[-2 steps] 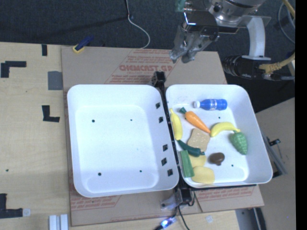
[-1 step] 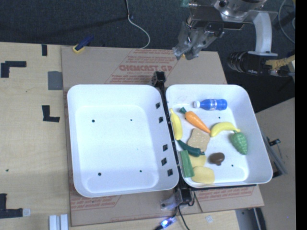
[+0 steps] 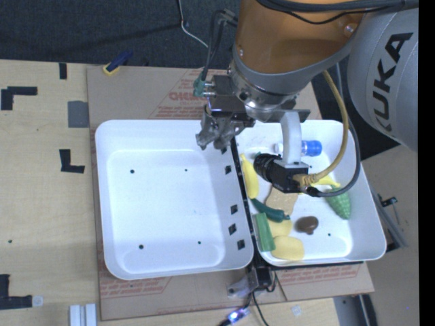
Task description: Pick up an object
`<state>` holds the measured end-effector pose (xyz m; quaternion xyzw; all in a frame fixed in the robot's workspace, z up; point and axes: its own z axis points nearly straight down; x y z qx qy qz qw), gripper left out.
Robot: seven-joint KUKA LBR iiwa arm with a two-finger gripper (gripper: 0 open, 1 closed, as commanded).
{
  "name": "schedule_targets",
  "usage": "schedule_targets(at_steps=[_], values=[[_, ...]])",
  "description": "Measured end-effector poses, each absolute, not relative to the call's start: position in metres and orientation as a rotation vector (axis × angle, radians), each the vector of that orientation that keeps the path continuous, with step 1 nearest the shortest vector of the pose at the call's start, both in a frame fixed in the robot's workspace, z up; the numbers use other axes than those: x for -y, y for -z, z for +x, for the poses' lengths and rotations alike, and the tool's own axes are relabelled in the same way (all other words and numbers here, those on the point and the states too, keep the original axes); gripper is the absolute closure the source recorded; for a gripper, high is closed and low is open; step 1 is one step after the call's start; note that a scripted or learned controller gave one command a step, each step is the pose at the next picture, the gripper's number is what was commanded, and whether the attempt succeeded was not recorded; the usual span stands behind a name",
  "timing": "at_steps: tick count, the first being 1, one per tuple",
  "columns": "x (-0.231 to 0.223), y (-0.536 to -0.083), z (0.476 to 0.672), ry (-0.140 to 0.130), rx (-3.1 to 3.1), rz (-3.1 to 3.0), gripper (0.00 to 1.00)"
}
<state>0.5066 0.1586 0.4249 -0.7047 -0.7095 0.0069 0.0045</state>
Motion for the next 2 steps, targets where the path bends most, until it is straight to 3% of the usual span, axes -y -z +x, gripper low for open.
schedule_targets(at_steps=[1, 2], values=[[-0.232, -0.355, 0.481, -0.014, 2.228, -2.206, 1.00], [-0.233, -0.315, 0.517, -0.010, 2.221, -2.219, 1.00]])
